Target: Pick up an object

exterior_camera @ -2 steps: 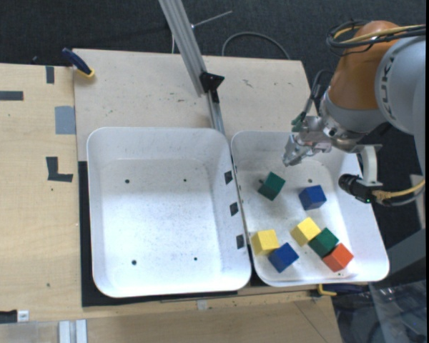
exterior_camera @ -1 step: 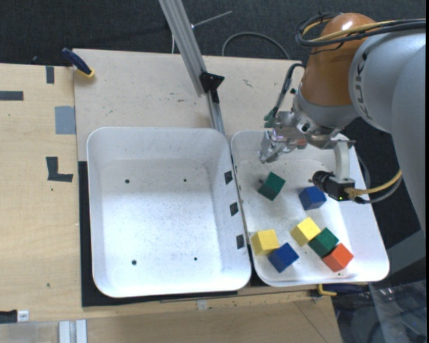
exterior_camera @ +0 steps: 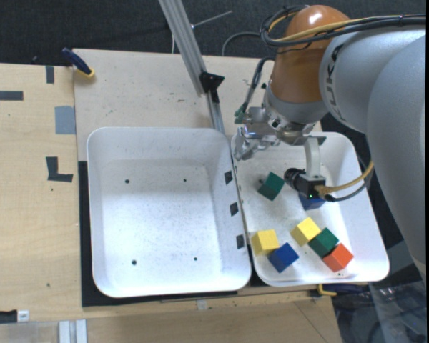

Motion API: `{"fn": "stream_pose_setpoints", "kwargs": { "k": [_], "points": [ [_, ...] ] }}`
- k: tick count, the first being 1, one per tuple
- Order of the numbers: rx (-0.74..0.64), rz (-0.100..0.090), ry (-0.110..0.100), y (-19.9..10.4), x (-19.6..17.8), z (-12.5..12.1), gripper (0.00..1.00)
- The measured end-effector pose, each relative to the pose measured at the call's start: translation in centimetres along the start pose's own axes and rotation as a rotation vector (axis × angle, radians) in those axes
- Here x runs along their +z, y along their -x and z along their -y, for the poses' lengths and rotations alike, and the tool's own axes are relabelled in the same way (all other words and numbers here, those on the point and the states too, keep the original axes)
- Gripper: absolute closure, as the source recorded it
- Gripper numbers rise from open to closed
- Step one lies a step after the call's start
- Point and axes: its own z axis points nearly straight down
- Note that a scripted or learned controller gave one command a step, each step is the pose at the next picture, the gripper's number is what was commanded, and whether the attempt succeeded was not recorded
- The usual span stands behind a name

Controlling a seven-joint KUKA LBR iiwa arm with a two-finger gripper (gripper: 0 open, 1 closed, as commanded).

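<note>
- Arm [exterior_camera: 357, 70]: we log it as the largest item, grey with an orange band, reaching in from the right over the right bin.
- Left bin [exterior_camera: 100, 191]: we list it on the tabletop [exterior_camera: 28, 213], touching its neighbour along one wall.
- Right bin [exterior_camera: 368, 263]: we record the blocks here, all in its nearer half.
- Hand [exterior_camera: 252, 143]: we find it above the far left corner of the right bin, apart from every block; we cannot tell whether it is released or clenched, and we see nothing in it.
- Green block [exterior_camera: 271, 186]: nearest the hand, standing alone. We judge it light, rigid and smooth-faced, not fragile; best taken across two opposite flat faces.
- Clustered blocks: yellow block [exterior_camera: 265, 241], blue block [exterior_camera: 283, 256], a second yellow block [exterior_camera: 306, 230], dark green block [exterior_camera: 323, 240], red block [exterior_camera: 337, 257]. We judge them crowded, leaving the hand less room.
</note>
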Motion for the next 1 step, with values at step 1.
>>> {"fn": "stream_pose_setpoints", "kwargs": {
  "k": [1],
  "points": [
    [0.001, 0.001, -0.003, -5.39, 1.04, 0.41, 1.0]
  ]
}}
